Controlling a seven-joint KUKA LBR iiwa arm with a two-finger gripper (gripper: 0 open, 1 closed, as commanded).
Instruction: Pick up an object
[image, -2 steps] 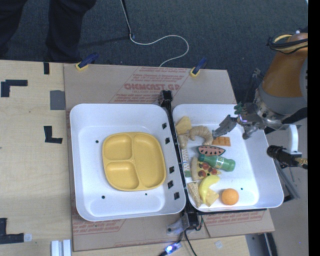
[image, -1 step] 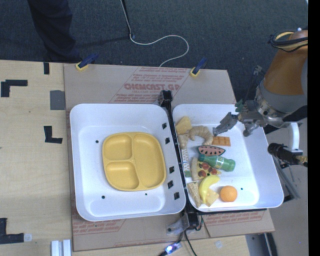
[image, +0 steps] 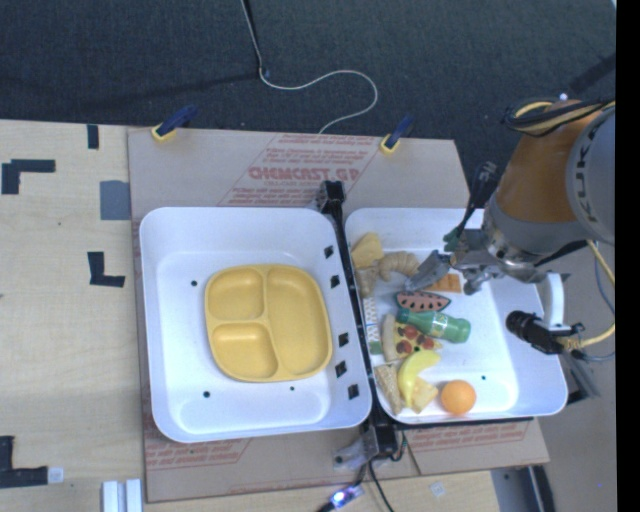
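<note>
The counter (image: 60, 330) spans the frame, pale wood with black marks at the left, and a brown cardboard sheet (image: 290, 170) lies on it under both bins. The grey and orange arm (image: 550, 180) enters from the upper right of the frame and bends down over the right bin.

The left bin (image: 170, 240) sits at the centre left and holds a yellow divided plate (image: 268, 322), lying flat near its middle. The right bin (image: 530, 390) touches it along the centre line, where black clips (image: 345, 310) run down the shared edge.

The hand (image: 452, 268) hangs over the upper middle of the right bin, dark fingers pointing toward the left of the frame, just above the pile. Whether the fingers are wide or narrow I cannot tell; nothing shows between them.

The objects crowd the left half of the right bin: pale yellowish pieces (image: 385, 260) at the top, a watermelon slice (image: 422, 300) just below the hand, a green bottle (image: 438, 325) lying on its side beneath it, a banana (image: 415, 372) lower down, and an orange ball (image: 459, 397) at the lower right of the pile. Several small items under the bottle overlap and are hard to make out.

A thin white cable (image: 330, 85) loops across the dark floor at the top.
</note>
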